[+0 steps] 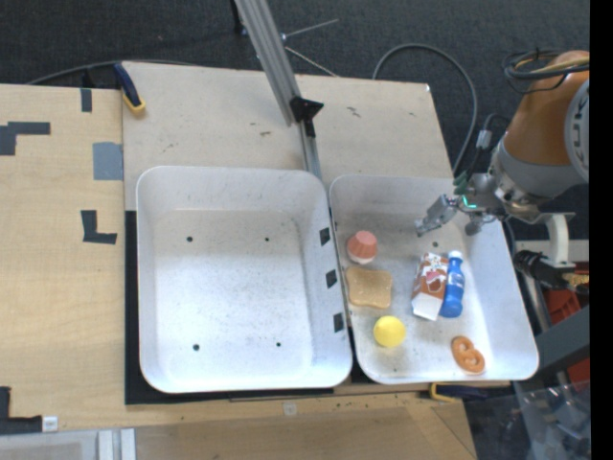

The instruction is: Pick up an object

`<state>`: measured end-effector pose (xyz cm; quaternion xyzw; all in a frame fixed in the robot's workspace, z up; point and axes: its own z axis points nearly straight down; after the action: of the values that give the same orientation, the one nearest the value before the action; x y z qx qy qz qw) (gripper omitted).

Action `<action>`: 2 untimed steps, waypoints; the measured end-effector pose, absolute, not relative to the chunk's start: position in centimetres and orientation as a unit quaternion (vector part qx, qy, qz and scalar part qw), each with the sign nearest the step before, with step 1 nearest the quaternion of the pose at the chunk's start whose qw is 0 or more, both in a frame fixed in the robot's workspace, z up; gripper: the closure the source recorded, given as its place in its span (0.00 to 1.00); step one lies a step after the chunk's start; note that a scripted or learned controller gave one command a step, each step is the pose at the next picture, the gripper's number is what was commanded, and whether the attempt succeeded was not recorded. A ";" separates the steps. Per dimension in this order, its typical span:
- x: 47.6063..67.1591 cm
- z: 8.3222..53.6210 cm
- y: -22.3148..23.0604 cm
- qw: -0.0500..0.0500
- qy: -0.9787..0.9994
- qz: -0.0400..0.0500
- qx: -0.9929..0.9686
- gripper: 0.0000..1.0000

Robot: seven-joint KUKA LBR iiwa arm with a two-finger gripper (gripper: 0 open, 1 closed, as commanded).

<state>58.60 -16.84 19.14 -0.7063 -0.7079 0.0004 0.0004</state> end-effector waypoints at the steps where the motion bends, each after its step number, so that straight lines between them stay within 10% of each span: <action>1: 59.2 13.7 -17.5 0.002 -0.707 0.002 -0.707 0.00; 2: 59.2 8.7 -17.4 0.000 -0.708 0.001 -0.707 0.00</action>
<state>59.21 -17.43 8.74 -0.7066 -0.7076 0.0008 -0.0003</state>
